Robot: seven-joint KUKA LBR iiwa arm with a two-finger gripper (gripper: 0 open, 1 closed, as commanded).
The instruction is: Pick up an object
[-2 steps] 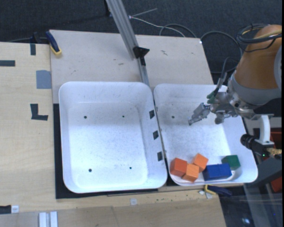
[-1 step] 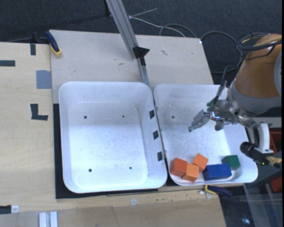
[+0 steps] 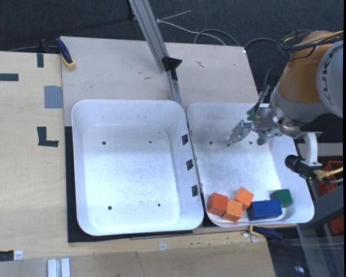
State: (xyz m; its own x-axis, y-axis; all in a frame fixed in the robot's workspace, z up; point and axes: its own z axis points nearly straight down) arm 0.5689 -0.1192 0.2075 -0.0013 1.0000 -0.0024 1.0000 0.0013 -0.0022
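From above, the gripper [image 3: 237, 135] hangs over the far half of the right bin [image 3: 219, 117], nothing between its fingers; whether they are spread or closed is hard to tell at this size. The blocks lie well apart from it along the near wall: three orange blocks [image 3: 218, 203], a blue block [image 3: 264, 209], a green block [image 3: 283, 197].

I'm seeing two white bins [image 3: 132, 111], looking like smooth, slightly glossy plastic flecked with dark specks. The bench [image 3: 23, 131] is showing pale matt wood. At five o'clock, the blocks [image 3: 242, 203] are appearing matt. The pole [image 3: 150, 27] at twelve is gleaming like metal.
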